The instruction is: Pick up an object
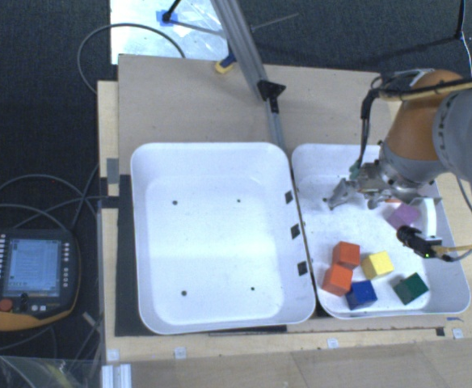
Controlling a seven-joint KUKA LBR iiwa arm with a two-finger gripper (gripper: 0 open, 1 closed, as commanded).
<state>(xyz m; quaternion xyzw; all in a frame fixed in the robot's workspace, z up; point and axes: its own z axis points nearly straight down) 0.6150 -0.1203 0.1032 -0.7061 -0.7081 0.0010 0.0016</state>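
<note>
Right bin point(454, 297): purple block point(403, 214) half hidden under claw point(357, 192).

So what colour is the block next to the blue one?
Yellow cube, seen in the camera view.

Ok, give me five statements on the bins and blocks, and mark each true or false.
1. All the blocks lie in the right bin. True.
2. The yellow block lies in the left bin. False: it lies in the right bin.
3. Two orange blocks lie next to each other. True.
4. The gripper hangs over the left bin. False: it is over the right bin.
5. The green block is stacked on the blue block. False: they lie apart on the bin floor.
</note>
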